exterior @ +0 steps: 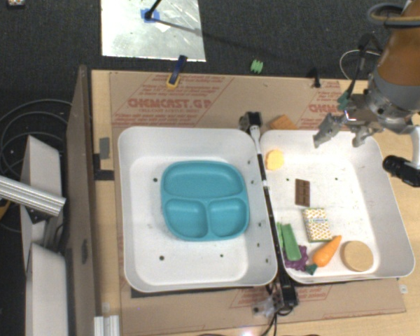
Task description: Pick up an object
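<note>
My gripper (344,136) hangs above the back edge of the right bin (378,187), its two fingers spread apart with nothing between them. Below it in that bin lie a yellow round piece (274,160), a brown chocolate bar (302,192), a patterned cream block (317,224), a green pod (290,241), an orange carrot (326,251), a purple item (302,264) and a tan round cookie (357,255). The left bin (143,187) holds a blue divided plate (204,199).
An orange piece (283,122) rests on the cardboard behind the bins. A black clamp (253,122) sits at the divider's far end. The arm's grey and orange wrist (406,54) looms over the right bin's back right corner. Cables lie on the floor at left.
</note>
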`<control>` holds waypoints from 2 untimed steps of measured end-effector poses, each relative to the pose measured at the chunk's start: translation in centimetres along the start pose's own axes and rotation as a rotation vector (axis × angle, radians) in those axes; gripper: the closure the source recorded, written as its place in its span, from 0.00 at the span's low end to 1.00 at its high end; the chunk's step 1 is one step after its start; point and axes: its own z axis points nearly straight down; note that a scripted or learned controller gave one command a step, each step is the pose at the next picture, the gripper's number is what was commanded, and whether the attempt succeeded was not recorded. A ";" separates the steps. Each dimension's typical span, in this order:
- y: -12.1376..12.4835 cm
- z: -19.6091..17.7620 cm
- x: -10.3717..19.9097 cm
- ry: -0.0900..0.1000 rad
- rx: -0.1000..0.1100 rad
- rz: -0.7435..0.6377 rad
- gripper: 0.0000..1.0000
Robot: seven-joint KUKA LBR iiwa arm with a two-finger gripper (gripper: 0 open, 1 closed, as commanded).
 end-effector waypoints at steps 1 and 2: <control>-3.2 15.0 -1.1 0.002 0.016 0.004 0.00; -2.9 19.2 -1.3 0.001 0.005 0.002 0.00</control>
